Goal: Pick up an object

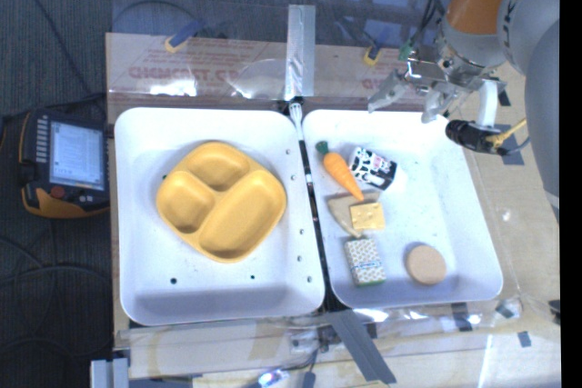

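Note:
The right bin (pixel 455 195) holds an orange carrot (pixel 342 174), a black-and-white spotted item (pixel 374 168), a yellow square piece (pixel 367 216) lying on a tan slab (pixel 338 212), a patterned small block (pixel 365 261) and a round tan disc (pixel 426 263). My gripper (pixel 400 107) hangs over the far rim of this bin, up and to the right of the spotted item. It is open, its two fingers spread apart with nothing between them.
A yellow divided plate (pixel 221 198) lies in the left bin (pixel 136 286). A handheld pendant with a screen (pixel 64 161) rests off the bench at the left. A grey strip (pixel 300 50) runs behind the wall between the bins.

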`<action>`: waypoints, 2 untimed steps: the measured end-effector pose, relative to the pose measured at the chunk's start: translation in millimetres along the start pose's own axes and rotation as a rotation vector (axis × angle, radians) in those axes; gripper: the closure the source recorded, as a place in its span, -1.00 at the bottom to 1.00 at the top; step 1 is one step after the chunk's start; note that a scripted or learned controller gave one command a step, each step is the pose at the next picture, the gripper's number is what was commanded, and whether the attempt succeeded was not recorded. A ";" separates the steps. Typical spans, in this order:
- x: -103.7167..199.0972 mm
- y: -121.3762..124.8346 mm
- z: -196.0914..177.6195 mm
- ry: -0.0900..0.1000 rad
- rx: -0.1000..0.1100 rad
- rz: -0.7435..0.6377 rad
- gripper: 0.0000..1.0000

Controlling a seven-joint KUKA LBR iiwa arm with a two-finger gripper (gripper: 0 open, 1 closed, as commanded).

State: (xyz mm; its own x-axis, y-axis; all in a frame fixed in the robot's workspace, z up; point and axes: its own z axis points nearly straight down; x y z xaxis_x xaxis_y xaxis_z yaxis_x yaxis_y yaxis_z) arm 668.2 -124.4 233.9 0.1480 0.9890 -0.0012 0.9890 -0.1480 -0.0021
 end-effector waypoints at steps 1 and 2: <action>3.4 -52.9 99.0 0.000 0.003 -0.091 -1.00; -21.0 -48.4 144.5 0.000 -0.011 -0.122 -1.00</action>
State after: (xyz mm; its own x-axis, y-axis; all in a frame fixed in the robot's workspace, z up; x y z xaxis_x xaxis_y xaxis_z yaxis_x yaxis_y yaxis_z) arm 616.9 -138.1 89.6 0.0265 0.9996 -0.0012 0.9996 -0.0265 0.0085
